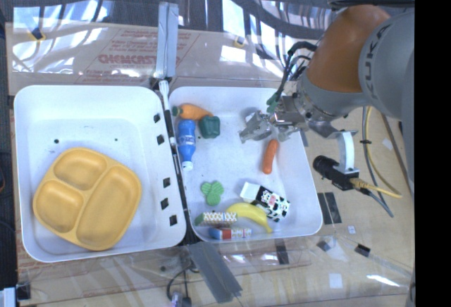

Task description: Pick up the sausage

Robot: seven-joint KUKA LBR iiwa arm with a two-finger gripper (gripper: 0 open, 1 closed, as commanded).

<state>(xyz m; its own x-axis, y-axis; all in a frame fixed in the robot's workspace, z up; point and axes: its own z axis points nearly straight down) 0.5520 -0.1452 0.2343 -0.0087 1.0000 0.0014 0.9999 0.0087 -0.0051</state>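
Camera view shows the end effector [259, 127], fingers spread and holding nothing, hovering just above the sausage [269, 155] near the right bin's [211, 228] right edge, apparently lining up a grasp.

Bins [42, 105]: smooth white plastic
Tray [86, 198]: matt yellow plastic
Sausage [269, 155]: glossy orange plastic
Gripper [255, 127]: dull grey metal

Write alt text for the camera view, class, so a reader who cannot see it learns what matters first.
A robot gripper hovers over the right bin, just above an orange sausage lying on the bin floor. The same bin holds a blue bottle, a carrot, a banana and other toys. The left bin holds a yellow divided plate.
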